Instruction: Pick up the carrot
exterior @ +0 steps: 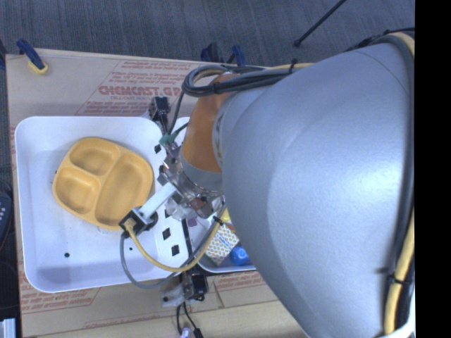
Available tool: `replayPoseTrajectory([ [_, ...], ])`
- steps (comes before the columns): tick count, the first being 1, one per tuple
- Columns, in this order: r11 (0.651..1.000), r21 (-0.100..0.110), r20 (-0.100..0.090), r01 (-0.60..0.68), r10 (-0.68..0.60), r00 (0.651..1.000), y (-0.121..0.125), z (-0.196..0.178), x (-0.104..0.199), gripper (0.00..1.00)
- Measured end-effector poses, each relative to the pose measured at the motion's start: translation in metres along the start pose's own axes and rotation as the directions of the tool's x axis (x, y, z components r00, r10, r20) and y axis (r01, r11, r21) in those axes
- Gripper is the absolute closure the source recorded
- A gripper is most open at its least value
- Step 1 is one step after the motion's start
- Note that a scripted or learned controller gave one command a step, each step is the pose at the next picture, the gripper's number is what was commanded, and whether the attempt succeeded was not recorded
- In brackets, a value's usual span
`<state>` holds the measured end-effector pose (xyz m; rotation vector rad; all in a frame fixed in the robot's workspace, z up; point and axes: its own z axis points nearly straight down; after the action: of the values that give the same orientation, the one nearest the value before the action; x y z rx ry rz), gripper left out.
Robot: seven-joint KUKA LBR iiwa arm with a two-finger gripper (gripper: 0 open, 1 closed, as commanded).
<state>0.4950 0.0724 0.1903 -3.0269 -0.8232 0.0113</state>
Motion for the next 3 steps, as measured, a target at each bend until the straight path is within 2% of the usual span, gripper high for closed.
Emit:
replayPoseTrajectory([
  [1,0.988,0.001,0.0,-0.157,0.157,0.988,0.01,-0.002,-0.029,1.0],
  [2,0.948,-0.002,-0.004,-0.319,0.319,0.948,0.028,-0.081,-0.039,1.0],
  [3,0.947,0.0,-0.001,-0.32,0.32,0.947,0.0,0.0,-0.023,1.0],
])
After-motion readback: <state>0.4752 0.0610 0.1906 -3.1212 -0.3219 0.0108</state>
